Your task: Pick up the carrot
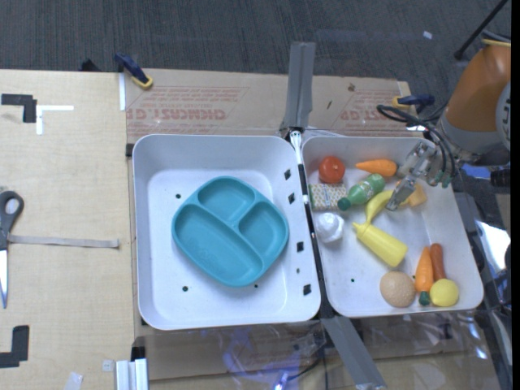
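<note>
You look down from one fixed camera above the bench (57, 177), tilted so the far edge and dark floor (203, 15) lie along the top of your frame. You stand far enough back to see both white bins whole: the left bin (146, 242) near the middle, the right bin (463, 242) toward your right side. The arm (479, 96) comes in from your right edge. Bare bench takes up your left third. Small things in the bins stay readable from this height.

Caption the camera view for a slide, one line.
Gripper poised low in the right bin among toy foods, near a carrot; blue divided plate in the left bin.
</note>
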Controlling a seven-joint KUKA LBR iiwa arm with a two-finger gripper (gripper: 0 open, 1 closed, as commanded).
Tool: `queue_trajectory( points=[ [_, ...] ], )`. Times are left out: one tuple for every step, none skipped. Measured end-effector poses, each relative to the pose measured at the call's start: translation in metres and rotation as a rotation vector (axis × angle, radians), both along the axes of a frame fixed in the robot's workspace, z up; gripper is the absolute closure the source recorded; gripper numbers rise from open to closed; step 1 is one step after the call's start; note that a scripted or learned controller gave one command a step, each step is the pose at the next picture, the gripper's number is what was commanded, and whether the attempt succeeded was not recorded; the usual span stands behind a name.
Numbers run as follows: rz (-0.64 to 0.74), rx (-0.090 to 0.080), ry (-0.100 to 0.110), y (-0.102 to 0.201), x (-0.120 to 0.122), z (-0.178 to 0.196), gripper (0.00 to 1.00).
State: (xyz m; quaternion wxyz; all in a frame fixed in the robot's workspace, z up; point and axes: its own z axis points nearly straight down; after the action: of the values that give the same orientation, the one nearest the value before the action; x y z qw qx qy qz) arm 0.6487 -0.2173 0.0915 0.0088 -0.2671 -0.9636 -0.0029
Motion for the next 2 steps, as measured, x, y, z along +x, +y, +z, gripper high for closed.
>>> queue_trajectory(
  points=[
    [-0.172,0.001,0.007,0.0022,0.0006,-0.0008,0.0],
    [-0.613,-0.007,0.012,0.0032,-0.0019,-0.0027,0.0]
  ],
)
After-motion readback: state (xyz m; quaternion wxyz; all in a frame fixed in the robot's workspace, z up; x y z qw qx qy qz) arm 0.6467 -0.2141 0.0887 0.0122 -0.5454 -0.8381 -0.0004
